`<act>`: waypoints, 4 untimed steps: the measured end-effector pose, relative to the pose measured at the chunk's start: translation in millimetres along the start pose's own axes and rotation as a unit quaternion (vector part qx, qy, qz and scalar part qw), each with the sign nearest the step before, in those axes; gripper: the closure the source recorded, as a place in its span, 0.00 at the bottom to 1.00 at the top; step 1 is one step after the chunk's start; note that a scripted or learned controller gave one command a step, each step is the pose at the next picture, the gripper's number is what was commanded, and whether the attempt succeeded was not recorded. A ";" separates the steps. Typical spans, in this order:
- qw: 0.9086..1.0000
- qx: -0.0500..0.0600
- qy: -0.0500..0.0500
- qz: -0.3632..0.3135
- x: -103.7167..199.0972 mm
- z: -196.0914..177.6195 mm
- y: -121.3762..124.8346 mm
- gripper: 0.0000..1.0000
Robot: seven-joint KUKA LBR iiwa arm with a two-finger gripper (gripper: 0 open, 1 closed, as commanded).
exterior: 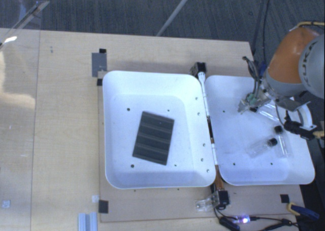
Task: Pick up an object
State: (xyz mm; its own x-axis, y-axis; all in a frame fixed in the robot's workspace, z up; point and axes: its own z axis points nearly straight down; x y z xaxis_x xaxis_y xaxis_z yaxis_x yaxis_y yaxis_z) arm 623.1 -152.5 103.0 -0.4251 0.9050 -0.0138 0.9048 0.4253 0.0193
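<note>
A dark grey ridged rectangular block [153, 137] lies flat in the left bin [117, 174], slightly tilted. In the right bin [223, 169] lie small clear vials with black caps: one [261, 146] on its side near the middle right, another [281, 141] just right of it. My gripper [250, 102] hangs low over the upper part of the right bin, up and left of the vials and apart from them. A clear, glassy piece [267, 113] shows just right of the gripper; I cannot tell whether it is touched.
The grey arm with its orange band [287, 62] comes in over the right bin's far right corner. Black clamps [199, 67] sit at the bin edges. Cables and a lit connector [238, 220] lie at the bench's front edge.
</note>
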 end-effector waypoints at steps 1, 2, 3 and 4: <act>1.000 0.004 0.003 -0.029 -20.7 -111.9 46.6 1.00; 0.980 0.006 0.006 -0.197 -16.6 -48.1 -31.2 1.00; 0.986 0.004 0.004 -0.164 -28.4 -122.9 1.0 1.00; 0.953 0.004 0.007 -0.304 25.6 -72.0 -4.5 1.00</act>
State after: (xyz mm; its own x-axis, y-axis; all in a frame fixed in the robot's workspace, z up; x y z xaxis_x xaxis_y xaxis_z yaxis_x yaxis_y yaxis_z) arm 606.5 -130.9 174.5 -0.8712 0.4909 -0.0071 0.4909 0.8712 0.0042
